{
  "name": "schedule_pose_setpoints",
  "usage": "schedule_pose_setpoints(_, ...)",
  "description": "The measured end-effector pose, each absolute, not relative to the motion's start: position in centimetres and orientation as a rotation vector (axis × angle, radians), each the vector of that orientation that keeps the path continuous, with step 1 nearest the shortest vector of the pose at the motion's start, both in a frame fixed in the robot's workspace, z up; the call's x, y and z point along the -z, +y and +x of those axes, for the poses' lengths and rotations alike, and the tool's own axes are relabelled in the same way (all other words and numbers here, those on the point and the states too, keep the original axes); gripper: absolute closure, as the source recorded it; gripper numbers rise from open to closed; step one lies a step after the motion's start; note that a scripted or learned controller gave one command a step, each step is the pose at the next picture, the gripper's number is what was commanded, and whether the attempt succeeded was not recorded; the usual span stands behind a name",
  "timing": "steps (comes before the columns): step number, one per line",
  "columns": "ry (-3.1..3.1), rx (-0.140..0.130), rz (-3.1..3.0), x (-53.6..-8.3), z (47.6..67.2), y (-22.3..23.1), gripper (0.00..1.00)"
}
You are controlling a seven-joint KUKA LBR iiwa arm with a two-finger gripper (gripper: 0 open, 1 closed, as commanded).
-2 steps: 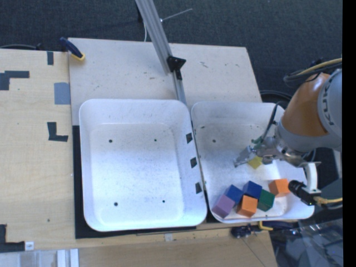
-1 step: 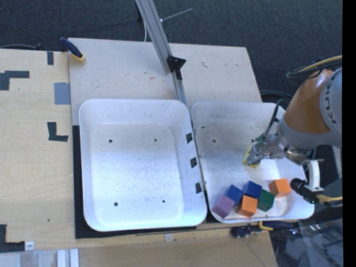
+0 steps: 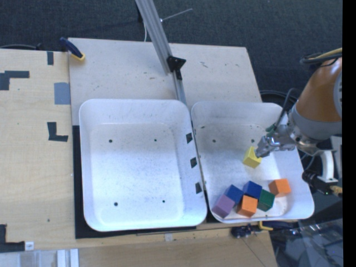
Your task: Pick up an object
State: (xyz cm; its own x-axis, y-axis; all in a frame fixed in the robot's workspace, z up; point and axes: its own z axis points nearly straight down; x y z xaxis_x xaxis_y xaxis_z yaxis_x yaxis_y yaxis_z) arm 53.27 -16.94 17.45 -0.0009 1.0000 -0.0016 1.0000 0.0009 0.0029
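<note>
Camera view: the small yellow cube, tilted on a corner, sits in the right white bin, touching the end effector; whether it is clamped is unclear. Other coloured cubes cluster near.

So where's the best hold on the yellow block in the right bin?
Probably from above, fingers across two opposite flat faces. The yellow block lies apart from the other blocks, with bare bin floor on its left and lower sides; the gripper is already right at its upper-right corner.
</note>
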Motion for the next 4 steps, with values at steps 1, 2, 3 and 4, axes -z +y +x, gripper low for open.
schedule_pose_setpoints(1,2.222,-0.001,2.219,-20.1,53.3,-16.9,1.00)
schedule_pose_setpoints(2,2.224,0.002,2.220,-21.3,55.1,-12.7,1.00)
schedule_pose_setpoints(3,2.232,-0.002,2.214,-21.7,57.2,-6.5,1.00)
schedule_pose_setpoints(4,2.231,-0.003,2.214,-22.7,59.6,-1.2,1.00)
